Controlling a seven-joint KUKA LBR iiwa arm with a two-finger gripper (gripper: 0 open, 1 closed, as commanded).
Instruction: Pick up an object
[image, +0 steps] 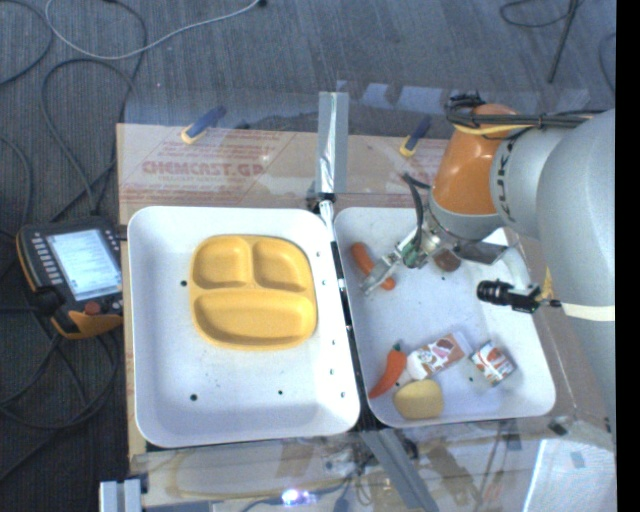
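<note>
Orange catches my eye first: the band above the arm's wrist (470, 175) sits over the right bin (530, 400), toward its 12 o'clock edge, and below it the end effector (385, 272) points down and to 8 o'clock. Its two thin fingers look slightly apart, and I see nothing clamped between them. A small orange-red piece, maybe a toy carrot or sausage (362, 258), lies just beside the fingertips at their 10 o'clock side, and a smaller orange bit (389, 283) sits right by the tips; I can't tell whether either one is touched.

Other candidates lie well apart, toward 6 o'clock in the same bin: a carrot (390, 370), a pale yellow lump like a potato (419, 399), a small red-and-white packet (441, 354) and a little can (492, 363) at 5 o'clock. The left bin (160, 400) carries a yellow divided tray (254, 291). A handheld controller (72, 270) rests off the tabletop at 9 o'clock.

I judge this as the approach step, with the grasp not yet made. The next move calls for settling the fingers astride the orange-red piece, lowering to the bin floor, closing, then lifting straight up. The piece is small and near the bin wall, so a slip is likely.
</note>
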